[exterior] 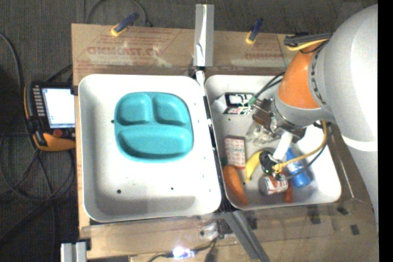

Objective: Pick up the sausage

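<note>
Sausage: the orange-brown, round-ended oblong sausage lies flat in the right-hand shallow white plastic bin, in its near-left corner, close along the left wall.
Gripper: the grey metal two-finger gripper hangs over the middle of the right bin, beyond the sausage and apart from it. From this angle I cannot tell whether it is spread or closed.
Arm: the grey arm with its orange band reaches in from the right and covers the far-right part of that bin.
Banana: a small yellow curved banana lies just right of the sausage's far end, between the sausage and the gripper.
Packet: a flat pink-and-white packet sits just beyond the sausage, by the left wall.
Carton: a small black-and-white carton lies in the far-left corner of the right bin.
Tin: a silver tin with a red label lies right of the sausage near the front wall, with a blue rounded object just beside it and a small red-orange piece at its near side.
Left bin: the other shallow white bin holds a turquoise three-compartment plastic tray, set toward its far half.
Tabletop: brown cardboard covers the tabletop beyond both bins.
Controller: an orange-and-black handheld controller with a lit screen lies left of the left bin.
</note>
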`<act>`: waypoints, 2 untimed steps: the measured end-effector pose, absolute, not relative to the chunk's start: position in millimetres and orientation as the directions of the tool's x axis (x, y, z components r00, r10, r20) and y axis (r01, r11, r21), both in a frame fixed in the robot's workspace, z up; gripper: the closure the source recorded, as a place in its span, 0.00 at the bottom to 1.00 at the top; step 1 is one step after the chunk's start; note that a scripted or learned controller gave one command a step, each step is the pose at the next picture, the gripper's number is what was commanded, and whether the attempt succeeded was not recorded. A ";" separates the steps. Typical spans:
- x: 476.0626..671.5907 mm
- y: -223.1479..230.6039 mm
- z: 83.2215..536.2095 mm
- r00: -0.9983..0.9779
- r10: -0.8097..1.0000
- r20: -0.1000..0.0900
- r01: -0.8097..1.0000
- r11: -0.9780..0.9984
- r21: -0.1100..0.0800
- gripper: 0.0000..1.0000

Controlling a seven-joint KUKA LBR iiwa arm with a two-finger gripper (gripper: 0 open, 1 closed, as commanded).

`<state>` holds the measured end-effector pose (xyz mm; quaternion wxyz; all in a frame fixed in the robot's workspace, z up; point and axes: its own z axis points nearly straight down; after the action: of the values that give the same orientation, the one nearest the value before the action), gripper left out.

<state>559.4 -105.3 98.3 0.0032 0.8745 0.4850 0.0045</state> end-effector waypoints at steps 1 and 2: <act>531.1 -73.7 181.7 0.046 0.999 0.000 0.999 -0.046 -0.004 1.00; 495.0 -41.6 223.8 -0.279 0.960 0.001 0.960 0.279 -0.003 1.00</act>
<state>495.0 -41.6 223.8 -0.0014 0.6003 0.7998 -0.0010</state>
